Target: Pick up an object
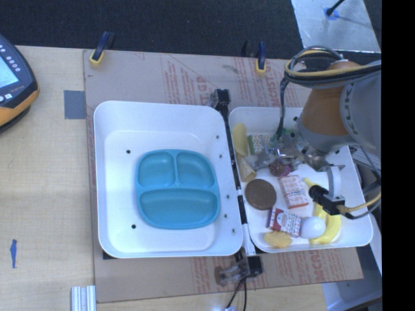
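The arm reaches in from the right, and its gripper (280, 157) hangs low over the upper middle of the right bin (360, 238). Right under the gripper lies a small dark reddish object (281, 168). Around it in this bin lie a brown round disc (260, 194), a red-and-white packet (294, 191), a second red-and-white packet (285, 222), a white egg-like ball (313, 227), a yellow banana (329, 225), a pale yellow piece (240, 141) and a greenish wrapper (260, 142). I see nothing lifted between the fingers.
The left bin (110, 173) holds a blue divided plate (176, 188). A yellow chip-like piece (279, 240) lies at the right bin's front edge. Clamps (260, 57) sit on the cardboard at the back. An orange-and-grey device (13, 76) lies at far left.
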Tool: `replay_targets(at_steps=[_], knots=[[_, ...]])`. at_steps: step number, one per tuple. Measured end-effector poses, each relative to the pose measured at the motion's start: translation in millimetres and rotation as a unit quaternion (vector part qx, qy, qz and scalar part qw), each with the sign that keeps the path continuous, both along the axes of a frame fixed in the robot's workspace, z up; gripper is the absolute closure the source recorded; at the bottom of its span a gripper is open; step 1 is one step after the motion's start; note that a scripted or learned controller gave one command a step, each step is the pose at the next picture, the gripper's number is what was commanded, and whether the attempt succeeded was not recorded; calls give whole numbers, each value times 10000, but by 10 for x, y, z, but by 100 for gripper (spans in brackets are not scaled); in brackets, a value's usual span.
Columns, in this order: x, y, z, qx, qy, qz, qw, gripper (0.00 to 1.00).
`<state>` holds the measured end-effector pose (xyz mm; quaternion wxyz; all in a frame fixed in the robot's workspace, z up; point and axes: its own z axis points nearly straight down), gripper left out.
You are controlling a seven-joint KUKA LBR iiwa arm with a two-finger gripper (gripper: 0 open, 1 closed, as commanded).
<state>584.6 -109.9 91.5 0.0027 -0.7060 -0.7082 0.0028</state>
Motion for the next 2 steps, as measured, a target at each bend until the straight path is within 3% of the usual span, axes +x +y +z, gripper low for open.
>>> replay_targets(at_steps=[1, 2], knots=[[11, -12, 108, -4, -4, 0, 10000, 100], [-20, 486, 1062, 8, -63, 29, 10000, 100]])
